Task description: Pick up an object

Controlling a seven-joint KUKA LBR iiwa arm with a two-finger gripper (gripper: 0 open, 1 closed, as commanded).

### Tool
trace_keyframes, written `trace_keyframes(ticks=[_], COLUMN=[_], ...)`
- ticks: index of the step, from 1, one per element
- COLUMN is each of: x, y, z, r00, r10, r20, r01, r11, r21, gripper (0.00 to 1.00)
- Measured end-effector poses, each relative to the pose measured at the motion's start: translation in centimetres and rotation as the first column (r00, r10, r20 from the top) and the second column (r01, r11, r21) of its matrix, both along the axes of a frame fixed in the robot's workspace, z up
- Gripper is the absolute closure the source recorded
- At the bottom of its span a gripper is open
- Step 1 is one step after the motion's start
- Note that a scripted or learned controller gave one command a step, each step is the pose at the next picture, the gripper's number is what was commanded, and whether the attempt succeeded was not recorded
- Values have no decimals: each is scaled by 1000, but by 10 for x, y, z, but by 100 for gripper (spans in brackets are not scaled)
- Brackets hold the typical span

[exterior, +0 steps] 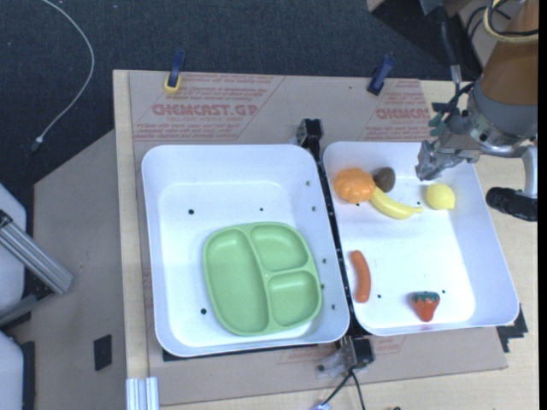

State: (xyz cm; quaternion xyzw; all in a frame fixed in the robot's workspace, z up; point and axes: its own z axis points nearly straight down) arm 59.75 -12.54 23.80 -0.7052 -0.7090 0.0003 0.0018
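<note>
In the right white bin point(487, 254), a red toy strawberry point(425, 304) and orange sausage point(361, 276) lie nearest. Farther back lie a yellow banana point(393, 206), orange fruit point(353, 184) and yellow lemon point(439, 196). The gripper point(430, 167) hovers just above the lemon, grasping nothing.

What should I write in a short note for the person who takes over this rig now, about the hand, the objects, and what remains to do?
Hand: over the far part of the right bin, just above the lemon; nothing seen between its fingers.
Right bin: orange, a dark brown piece behind it, banana, lemon, sausage, strawberry.
Left bin: green divided plate.
Done: nothing lifted yet.
Left: pick up one object; the lemon looks nearest to the hand.
</note>
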Motion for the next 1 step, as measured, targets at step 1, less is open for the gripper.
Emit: trace_keyframes(ticks=[1], x=[14], y=[53], z=[7], r00=[1000], r10=[-1], r20=[6], r01=[1], r11=[1000], r21=[-1], gripper=[100])
